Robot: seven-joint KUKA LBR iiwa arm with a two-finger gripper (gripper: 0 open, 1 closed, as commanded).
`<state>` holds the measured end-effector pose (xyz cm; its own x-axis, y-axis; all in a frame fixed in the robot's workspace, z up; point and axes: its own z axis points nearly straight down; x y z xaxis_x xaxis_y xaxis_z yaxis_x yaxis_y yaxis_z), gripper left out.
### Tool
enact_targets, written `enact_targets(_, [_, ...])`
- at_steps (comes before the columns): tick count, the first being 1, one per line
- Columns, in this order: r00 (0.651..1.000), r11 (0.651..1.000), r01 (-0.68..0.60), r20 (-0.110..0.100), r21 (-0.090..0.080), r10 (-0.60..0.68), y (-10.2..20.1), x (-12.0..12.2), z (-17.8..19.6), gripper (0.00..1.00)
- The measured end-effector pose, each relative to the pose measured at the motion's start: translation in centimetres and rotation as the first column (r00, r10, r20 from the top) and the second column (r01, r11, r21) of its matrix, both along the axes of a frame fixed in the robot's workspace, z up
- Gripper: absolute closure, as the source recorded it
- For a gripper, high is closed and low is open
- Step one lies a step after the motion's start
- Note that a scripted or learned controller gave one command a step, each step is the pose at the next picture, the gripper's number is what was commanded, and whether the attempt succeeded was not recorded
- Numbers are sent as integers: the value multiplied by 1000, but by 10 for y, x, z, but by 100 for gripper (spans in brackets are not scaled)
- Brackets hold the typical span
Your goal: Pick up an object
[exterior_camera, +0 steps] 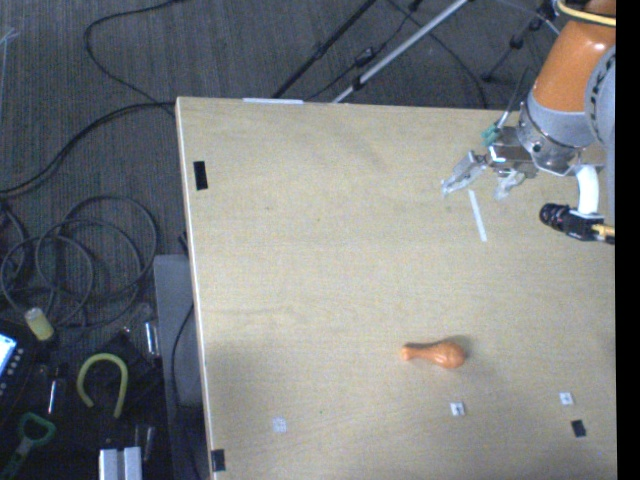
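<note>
Small orange pear-shaped object point(436, 353), smooth, looks like soft plastic or rubber: fat rounded end toward 3 o'clock, narrow neck toward 9 o'clock. Lies flat on its side on the pale tan wood-look tabletop point(320, 248), in the lower-middle part of the surface, nothing touching it, nothing over it.

Toward 5 o'clock of it, near: a few tiny square markers, one pale point(457, 408), one pale point(566, 399), one dark point(578, 428). Another pale one point(279, 425) sits toward 8 o'clock. Black rectangular tag point(200, 175) near the tabletop's left edge, far toward 10 o'clock.

Toward 1 o'clock, well apart from the orange object: thin white stick point(478, 215), straight, lying flat. Just above it the metal two-finger end effector point(485, 173), thin silvery fingers spread open, nothing between them, under the grey wrist with a glossy orange band point(572, 63). Black connector piece point(570, 220) hangs beside the wrist.

Off the tabletop at 9 o'clock: dark carpet floor, looped black cables point(80, 258), a yellow-green U-shaped hook point(100, 378). At 12 o'clock, white tripod poles point(430, 23) cross the floor.
</note>
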<state>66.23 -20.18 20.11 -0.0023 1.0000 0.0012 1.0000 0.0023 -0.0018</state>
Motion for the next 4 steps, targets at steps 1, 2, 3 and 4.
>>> enact_targets(1, [1000, 1000, -12, -1, -5, 12, -7, 6, -36, 0])
enact_targets(2, [905, 905, -425, 2, -3, 425, -21, 6, -100, 0])
enact_targets(3, [794, 794, -608, 1, -3, 608, -10, 7, -116, 0])
enact_targets(4, [794, 794, -608, 5, -5, 608, -9, 8, -106, 100])
